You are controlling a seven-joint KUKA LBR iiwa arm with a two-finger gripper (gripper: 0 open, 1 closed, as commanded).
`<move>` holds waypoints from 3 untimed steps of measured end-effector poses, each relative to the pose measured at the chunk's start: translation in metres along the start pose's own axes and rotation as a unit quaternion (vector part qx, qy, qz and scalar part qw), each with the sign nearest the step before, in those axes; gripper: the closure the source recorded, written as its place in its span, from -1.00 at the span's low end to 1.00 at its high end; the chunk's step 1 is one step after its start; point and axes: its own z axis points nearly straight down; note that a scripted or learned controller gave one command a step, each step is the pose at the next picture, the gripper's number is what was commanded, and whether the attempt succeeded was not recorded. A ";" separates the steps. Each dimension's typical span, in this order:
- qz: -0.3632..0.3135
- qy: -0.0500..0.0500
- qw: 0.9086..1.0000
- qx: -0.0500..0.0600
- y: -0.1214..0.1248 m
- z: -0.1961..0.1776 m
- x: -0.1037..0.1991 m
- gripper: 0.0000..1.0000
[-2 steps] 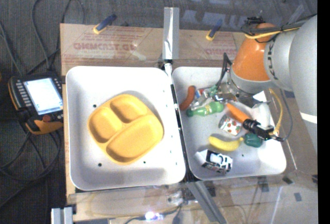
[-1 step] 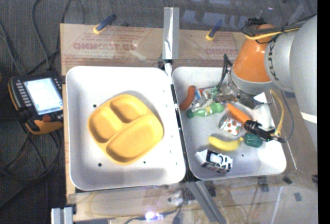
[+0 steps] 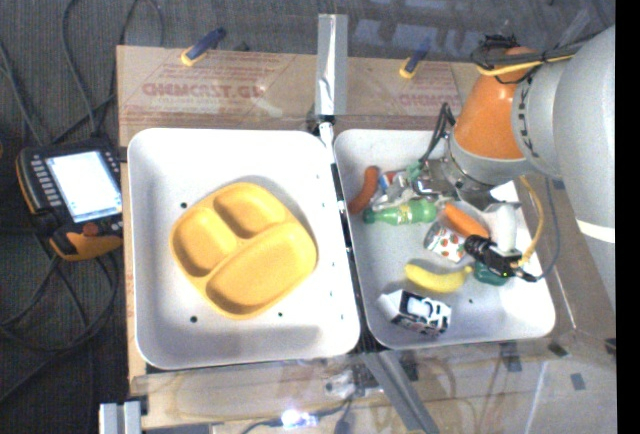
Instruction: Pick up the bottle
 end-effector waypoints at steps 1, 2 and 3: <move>0.084 -0.002 0.996 0.014 0.000 0.014 -0.002 -1.00; 0.167 -0.004 0.986 0.013 -0.039 0.012 -0.002 -1.00; 0.167 -0.004 0.986 0.015 -0.040 0.004 -0.002 1.00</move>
